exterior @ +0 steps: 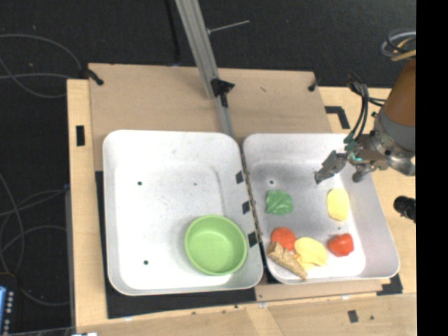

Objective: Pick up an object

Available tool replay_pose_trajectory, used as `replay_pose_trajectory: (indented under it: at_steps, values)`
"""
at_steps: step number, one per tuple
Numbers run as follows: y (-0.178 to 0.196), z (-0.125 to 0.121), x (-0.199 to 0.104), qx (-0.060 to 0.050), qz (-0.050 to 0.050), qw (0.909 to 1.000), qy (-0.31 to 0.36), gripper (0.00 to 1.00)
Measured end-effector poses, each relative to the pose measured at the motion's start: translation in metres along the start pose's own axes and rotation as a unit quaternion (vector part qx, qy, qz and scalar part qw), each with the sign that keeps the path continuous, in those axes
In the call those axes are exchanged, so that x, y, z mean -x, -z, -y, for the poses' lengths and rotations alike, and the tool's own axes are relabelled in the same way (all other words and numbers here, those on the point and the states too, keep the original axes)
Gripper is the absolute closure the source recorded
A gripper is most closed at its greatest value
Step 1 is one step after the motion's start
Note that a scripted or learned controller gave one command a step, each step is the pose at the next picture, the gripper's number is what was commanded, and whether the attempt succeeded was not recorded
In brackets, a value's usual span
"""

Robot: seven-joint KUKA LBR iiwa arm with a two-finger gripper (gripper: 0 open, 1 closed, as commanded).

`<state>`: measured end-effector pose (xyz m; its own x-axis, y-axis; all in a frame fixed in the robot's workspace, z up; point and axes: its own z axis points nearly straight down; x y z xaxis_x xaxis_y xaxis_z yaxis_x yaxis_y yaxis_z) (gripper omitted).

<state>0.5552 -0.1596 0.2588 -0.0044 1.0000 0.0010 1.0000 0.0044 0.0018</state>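
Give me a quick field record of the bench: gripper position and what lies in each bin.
gripper: above the right white bin's upper right part, nothing seen between its fingers
left white bin: light green plastic bowl
right bin items: green leafy toy; pale yellow oval; small red round piece; yellow lump; orange-red piece; tan wedge
nearest to gripper: pale yellow oval
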Motion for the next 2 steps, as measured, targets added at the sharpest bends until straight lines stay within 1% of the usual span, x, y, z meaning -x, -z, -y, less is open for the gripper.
replay_pose_trajectory:
  at_steps: [1, 2]
  values:
    - [0.0, 0.0, 0.0, 0.0, 0.0, 1.0, -0.001, 0.0]
    - [-0.057, -0.008, 0.0, -0.003, 0.002, 1.0, -0.003, 0.0]
